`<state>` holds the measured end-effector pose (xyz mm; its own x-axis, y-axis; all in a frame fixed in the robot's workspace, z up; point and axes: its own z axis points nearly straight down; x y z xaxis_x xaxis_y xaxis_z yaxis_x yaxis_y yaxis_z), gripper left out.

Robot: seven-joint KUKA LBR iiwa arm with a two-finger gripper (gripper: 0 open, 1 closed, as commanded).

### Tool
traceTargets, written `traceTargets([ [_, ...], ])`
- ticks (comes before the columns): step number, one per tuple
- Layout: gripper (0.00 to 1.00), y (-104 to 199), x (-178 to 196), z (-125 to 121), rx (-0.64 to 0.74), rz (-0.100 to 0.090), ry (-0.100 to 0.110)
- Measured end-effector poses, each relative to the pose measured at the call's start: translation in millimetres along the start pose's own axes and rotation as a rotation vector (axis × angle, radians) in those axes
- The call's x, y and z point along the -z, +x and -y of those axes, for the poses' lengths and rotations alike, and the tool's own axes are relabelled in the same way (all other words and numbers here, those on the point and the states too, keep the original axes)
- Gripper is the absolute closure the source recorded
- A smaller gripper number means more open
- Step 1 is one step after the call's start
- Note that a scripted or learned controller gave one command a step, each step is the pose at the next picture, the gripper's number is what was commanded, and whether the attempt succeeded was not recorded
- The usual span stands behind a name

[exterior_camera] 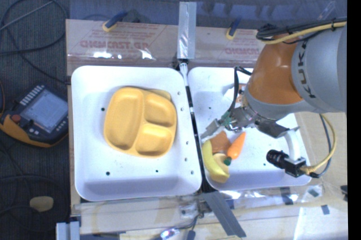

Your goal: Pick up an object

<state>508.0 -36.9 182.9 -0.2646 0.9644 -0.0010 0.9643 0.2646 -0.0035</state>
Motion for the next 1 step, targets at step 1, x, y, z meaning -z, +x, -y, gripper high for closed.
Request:
traceTargets([
  [1,0.0,-73.1,-43.2,-8.8,-0.061,0.001,0.0],
])
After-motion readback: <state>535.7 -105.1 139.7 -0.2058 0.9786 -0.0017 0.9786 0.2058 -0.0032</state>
